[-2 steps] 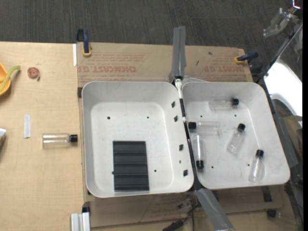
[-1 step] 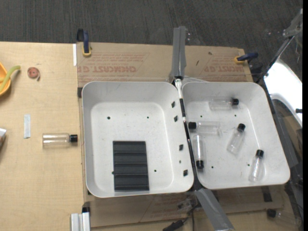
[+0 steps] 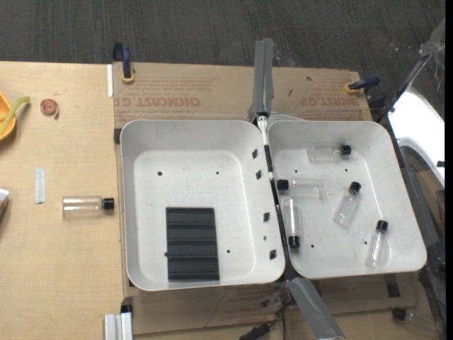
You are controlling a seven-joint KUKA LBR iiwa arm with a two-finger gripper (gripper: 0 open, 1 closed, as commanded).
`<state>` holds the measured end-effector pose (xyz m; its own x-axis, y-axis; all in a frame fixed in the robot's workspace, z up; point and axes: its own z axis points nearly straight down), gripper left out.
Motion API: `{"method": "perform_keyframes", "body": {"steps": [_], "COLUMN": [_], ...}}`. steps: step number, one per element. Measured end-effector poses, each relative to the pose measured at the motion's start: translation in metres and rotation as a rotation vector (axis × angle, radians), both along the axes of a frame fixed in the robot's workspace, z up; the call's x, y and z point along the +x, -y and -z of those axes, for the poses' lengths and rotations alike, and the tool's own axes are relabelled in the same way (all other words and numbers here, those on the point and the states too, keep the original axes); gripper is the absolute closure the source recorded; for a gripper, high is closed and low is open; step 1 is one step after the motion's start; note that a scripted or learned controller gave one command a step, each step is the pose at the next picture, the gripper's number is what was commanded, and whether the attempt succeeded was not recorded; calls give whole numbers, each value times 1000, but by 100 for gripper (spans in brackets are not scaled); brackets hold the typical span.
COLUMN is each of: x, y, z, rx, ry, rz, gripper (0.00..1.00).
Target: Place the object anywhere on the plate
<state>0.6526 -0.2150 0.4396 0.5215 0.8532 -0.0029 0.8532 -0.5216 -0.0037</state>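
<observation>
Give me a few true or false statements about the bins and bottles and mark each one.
1. The right bin holds five clear bottles. True.
2. The dark plate lies in the right bin. False: it lies in the left bin.
3. One bottle lies on the bench outside the bins, to the left. True.
4. The bottles have white caps. False: the caps are black.
5. A bottle rests on the plate. False: no bottle lies on it.

1 fixed overhead camera, slanting onto 2 bins [image 3: 134, 190]
</observation>
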Motion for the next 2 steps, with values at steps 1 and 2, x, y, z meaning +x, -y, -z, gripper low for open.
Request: {"method": "perform_keyframes", "body": {"steps": [1, 2], "x": [7, -9], "y": [-56, -4], "z": [0, 0], "rx": [-1, -1], "ry": [-1, 0], "rz": [188, 292], "gripper": [0, 0]}}
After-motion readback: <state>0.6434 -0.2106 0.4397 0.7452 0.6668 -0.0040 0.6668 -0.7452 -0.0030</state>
